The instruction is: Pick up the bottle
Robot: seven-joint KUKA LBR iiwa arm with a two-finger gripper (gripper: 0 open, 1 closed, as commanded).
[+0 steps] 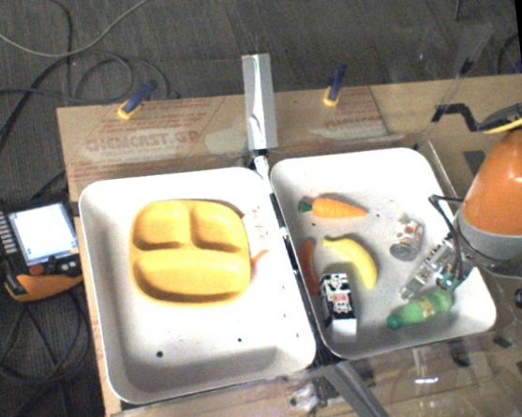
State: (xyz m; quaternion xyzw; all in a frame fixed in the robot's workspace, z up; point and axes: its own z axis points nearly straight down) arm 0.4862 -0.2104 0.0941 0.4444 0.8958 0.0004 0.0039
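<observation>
Here my tool (431, 272) hangs just above the green bottle (419, 310) in the right bin (464, 320); its opening I cannot tell.

Place: robot lab or test workshop.
Counter (167, 134): bare board, clamped at far edge, bearing two white bins (129, 361).
Floor beyond counter: dark carpet strewn with loose cables (25, 52).
Left of counter: small lit screen device (42, 232).
</observation>
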